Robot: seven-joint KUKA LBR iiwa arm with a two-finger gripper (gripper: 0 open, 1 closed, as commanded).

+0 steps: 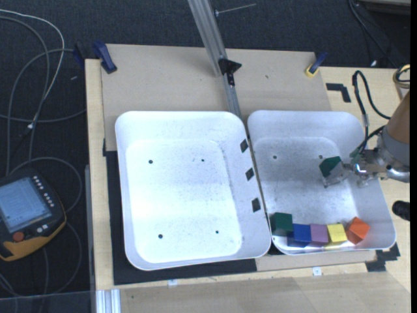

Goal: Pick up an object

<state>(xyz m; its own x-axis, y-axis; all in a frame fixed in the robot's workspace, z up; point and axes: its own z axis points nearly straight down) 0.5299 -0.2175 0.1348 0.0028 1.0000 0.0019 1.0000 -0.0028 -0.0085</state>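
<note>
The arm enters from the right edge of the desk [195, 67] and reaches over the right bin [296, 126]. Its hand [335, 171] sits above the right half of that bin's floor, and a small dark green block [330, 165] shows at its tip, seemingly caught between the fingers; the grip looks clenched on it, though the fingers themselves are small and partly blurred. The block appears lifted a little off the white floor, with a faint shadow under it.

Along the near rim of the right bin lies a row of blocks, each just beside the next: a green block [282, 223] toward the bin's near left corner, then a blue block [301, 233], a purple block [318, 233], a yellow block [336, 233] and an orange block [358, 229] toward the near right corner.

The left bin [140, 132] touches the right bin along their shared side. A metal rail [203, 18] runs from the desk's far edge down to the gap between the bins. A teach pendant [25, 208] lies on the floor off the desk's left edge.
</note>
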